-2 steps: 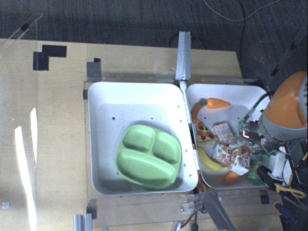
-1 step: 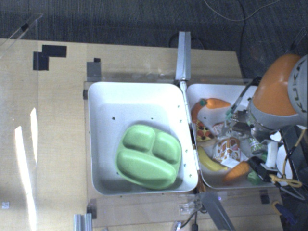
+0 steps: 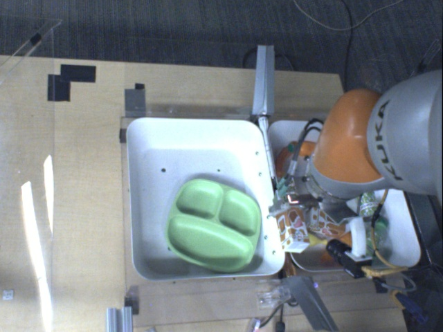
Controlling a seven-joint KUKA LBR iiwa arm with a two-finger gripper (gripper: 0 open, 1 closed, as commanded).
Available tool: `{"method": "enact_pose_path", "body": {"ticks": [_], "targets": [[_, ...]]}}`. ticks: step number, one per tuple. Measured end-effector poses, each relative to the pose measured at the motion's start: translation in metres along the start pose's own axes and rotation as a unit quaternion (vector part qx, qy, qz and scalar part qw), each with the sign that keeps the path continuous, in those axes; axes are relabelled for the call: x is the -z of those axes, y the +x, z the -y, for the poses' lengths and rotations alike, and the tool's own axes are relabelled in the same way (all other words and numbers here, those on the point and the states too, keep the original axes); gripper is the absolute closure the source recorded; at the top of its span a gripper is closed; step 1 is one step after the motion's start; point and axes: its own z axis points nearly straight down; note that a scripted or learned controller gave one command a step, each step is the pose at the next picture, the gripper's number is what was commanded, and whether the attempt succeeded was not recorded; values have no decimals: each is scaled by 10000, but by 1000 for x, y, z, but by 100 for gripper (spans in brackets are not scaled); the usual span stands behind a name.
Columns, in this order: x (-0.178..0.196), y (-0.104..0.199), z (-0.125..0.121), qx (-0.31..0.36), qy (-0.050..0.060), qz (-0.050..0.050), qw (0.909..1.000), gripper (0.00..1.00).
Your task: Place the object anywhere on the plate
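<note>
A green plate [image 3: 214, 223] with three compartments lies in the left bin [image 3: 159, 151], toward its front right corner. My gripper [image 3: 288, 200] hangs over the left edge of the right bin [image 3: 410, 244], just past the wall between the bins. A small white and orange printed carton [image 3: 295, 228] sits directly below and in front of the gripper, close to the plate's right rim. Whether the carton is in the gripper's grasp cannot be seen. The grey and orange arm hides most of the right bin.
A red and orange item [image 3: 285, 156] lies at the back left of the right bin. A green and white bottle-like item [image 3: 367, 203] shows beside the arm. A metal post [image 3: 263, 81] stands behind the wall between the bins.
</note>
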Motion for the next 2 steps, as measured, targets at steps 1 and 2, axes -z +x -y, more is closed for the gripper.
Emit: {"method": "enact_pose_path", "body": {"ticks": [1, 2], "targets": [[17, 65, -44, -330, 1, -3, 9995, 100], [5, 110, -46, 115, 10, -2, 9999, 100]]}}
